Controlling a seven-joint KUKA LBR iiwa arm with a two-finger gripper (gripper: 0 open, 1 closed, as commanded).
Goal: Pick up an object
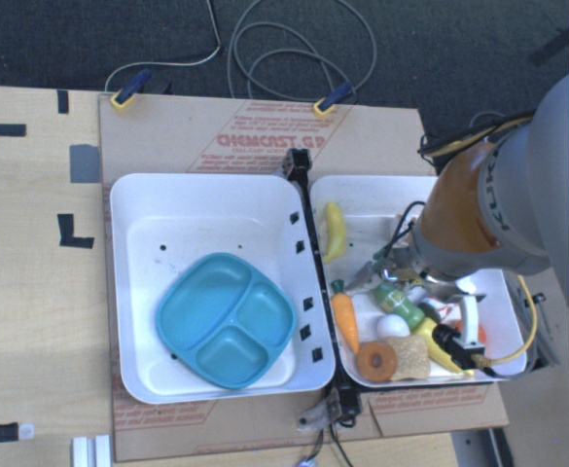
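Plainly, my end effector (pixel 393 278) hung low in the right white plastic bin (pixel 372 220), over a heap of toy food, because the pickable things lay crowded there. A green-and-white piece (pixel 401 305) sat just under it; whether I gripped anything I could not tell. An orange carrot (pixel 344 321), yellow banana (pixel 334 230) and brown doughnut (pixel 375 361) hemmed it in. The blue divided plate (pixel 226 319) lay in the left bin (pixel 167 197).

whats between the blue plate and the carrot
In the camera view, the black divider where the two bins meet lies between the blue plate and the carrot.
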